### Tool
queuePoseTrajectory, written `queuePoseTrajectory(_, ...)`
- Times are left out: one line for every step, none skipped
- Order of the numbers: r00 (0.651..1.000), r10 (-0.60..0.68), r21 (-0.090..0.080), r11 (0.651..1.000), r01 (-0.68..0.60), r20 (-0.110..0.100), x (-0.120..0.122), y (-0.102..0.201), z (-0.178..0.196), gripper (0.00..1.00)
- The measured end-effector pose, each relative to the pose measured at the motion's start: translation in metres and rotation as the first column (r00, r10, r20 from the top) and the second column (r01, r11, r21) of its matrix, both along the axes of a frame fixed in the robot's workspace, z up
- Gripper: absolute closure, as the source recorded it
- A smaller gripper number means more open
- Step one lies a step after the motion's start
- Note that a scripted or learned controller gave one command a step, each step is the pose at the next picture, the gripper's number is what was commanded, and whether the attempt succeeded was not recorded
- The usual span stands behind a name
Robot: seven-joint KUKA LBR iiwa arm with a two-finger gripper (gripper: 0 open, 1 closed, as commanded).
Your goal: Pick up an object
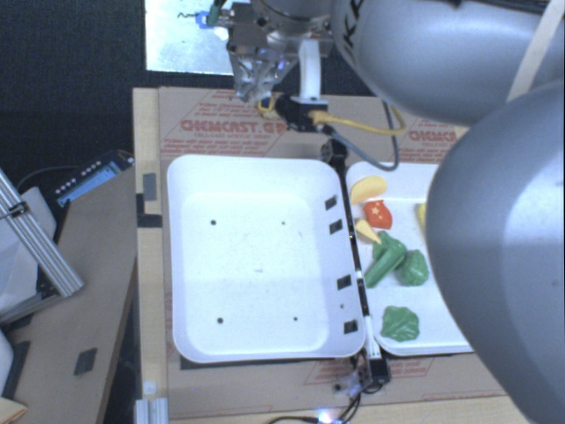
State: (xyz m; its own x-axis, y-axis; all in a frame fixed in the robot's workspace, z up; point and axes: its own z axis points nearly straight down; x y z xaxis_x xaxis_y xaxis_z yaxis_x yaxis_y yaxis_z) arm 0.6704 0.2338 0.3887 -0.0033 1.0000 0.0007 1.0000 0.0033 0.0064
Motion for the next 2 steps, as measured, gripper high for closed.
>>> queuePoseTrajectory(1.0,0.002,0.0,1.0,-0.002,-0.004,-0.002,0.001,-0.005,1.0)
queuePoseTrajectory(1.0,0.001,-0.001,1.0,-0.001,-0.006,-0.002,0.001,-0.021,1.0)
